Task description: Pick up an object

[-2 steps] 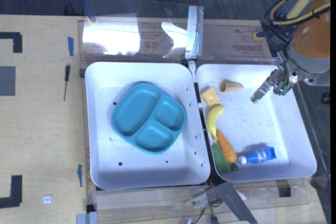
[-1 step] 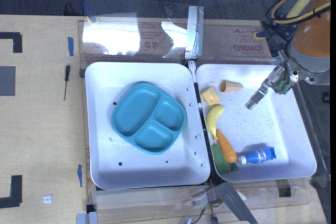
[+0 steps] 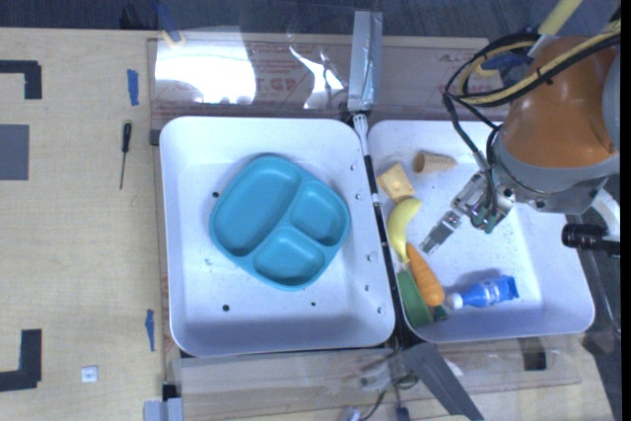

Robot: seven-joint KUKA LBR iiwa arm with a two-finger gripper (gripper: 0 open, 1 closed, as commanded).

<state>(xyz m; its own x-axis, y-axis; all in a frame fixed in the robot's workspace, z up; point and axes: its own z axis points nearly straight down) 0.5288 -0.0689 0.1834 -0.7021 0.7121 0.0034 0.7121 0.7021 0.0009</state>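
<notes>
nearest the lens, below the gripper (image 3: 441,234) and toward the front wall of the right bin (image 3: 562,311), lie a blue-and-white tube (image 3: 485,293), a carrot (image 3: 426,277) and a green piece (image 3: 412,303) packed close together. the gripper hangs over the bin floor with nothing between its fingers, and whether they stand wide or narrow i cannot tell at this angle. any of these would serve as the object to pick — a banana (image 3: 399,225) lies just beside the tip on its left, with the carrot touching or nearly touching the banana's lower end. that crowding is the likely trouble: a descent here could land on the seam between banana and carrot, push both against the bin's left wall and close on neither. the banana's curved skin may also slip out of a pinch. beyond the gripper sit a tan wedge (image 3: 395,180) and a small cone (image 3: 433,162), apart from the cluster and probably easier. far to the left, the other bin (image 3: 187,212) holds a blue divided plate (image 3: 281,221), well clear of the work. cables (image 3: 483,74) loop above the orange wrist.
</notes>
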